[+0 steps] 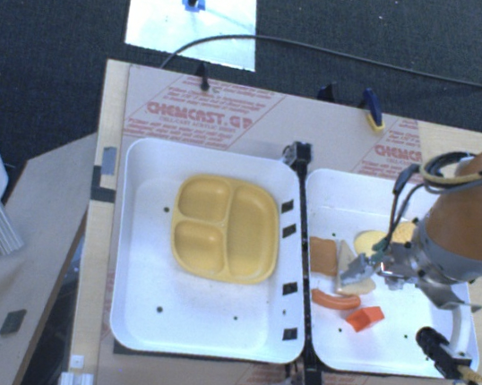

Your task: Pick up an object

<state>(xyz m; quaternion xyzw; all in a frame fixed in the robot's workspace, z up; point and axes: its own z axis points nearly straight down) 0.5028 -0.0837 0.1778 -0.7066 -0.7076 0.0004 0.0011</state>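
In the camera view, the arm (478,215) reaches in from the right and is cut off by the frame edge; its bulk hides much of the right bin's (340,194) far right side. The end effector (357,271) hangs low over that bin, among the food pieces, and whether it is released or clenched cannot be told, since its tip blurs into the items under it. A brown slice (323,256) lies just left of it, a pale yellow round (369,243) is partly covered behind it, and a sausage (334,299) and an orange block (364,318) lie just below, close together.

Red lettering on the board under the bins reads "CHEMCAST" (197,116), repeated at the upper right, where the arm cuts it off.

The left bin (138,243) holds a yellow divided plate (224,228) near its middle, with bare white floor all round it. The worktop (107,121) extends past both bins.
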